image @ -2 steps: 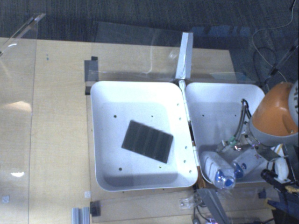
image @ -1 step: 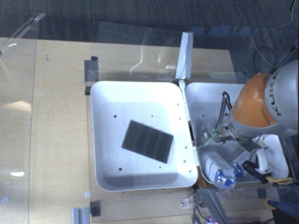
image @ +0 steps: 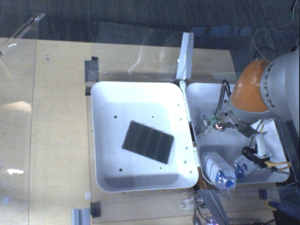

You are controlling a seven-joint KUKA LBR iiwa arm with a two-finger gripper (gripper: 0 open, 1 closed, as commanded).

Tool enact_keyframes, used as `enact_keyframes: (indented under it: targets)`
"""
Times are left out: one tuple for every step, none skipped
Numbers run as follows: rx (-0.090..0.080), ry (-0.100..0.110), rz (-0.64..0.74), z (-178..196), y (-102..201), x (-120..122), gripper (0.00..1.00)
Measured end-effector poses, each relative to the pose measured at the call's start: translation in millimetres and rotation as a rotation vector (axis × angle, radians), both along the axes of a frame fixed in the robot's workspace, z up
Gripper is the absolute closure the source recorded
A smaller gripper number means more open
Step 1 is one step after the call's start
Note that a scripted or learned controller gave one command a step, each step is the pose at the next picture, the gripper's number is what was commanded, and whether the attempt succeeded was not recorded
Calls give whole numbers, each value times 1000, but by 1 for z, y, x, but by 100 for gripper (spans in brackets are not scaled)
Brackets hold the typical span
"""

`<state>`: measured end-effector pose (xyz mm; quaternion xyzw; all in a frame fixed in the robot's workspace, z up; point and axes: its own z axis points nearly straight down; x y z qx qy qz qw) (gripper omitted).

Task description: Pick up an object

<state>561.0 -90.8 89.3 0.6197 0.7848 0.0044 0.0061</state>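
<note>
The pale wooden bench (image: 51, 139) carries a sheet of clear plastic (image: 18, 93) over its left part, at nine o'clock from the bins. A small black clamp block (image: 92, 72) sits at the ten o'clock corner of the left shallow white bin (image: 97, 139), and another (image: 95, 210) sits below its seven o'clock corner.

A flat, dark grey, ribbed rectangular pad (image: 148, 142) lies on that bin's floor, just past centre toward five o'clock. It is turned so that its long sides run from ten o'clock down to four o'clock, and it is clear of every wall. No writing can be made out on it.

A grey metal post (image: 185, 55) stands at twelve o'clock above the seam where the two bins meet.

In the right shallow white bin (image: 202, 92), a clear plastic bottle with a blue cap (image: 218, 168) lies on its side at six to seven o'clock, with the cap pointing toward five o'clock and the front wall. Its wrap is too blurred to read. A small blue piece (image: 240, 169) lies just beside it at its three o'clock and is too small to identify.

The two-finger gripper (image: 209, 124) is low in this bin at about nine o'clock, near the dividing wall. It is at twelve o'clock from the bottle and apart from it. Whether it is open or closed cannot be told, and nothing is seen held in it. The grey arm (image: 283, 86) with its orange band (image: 248, 92) enters from three o'clock.
</note>
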Motion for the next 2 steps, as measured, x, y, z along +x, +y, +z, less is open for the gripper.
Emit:
enact_keyframes:
  targets:
    - [2,11,-109,13,-20,-18,0]
    - [1,9,-88,75,-27,49,0]
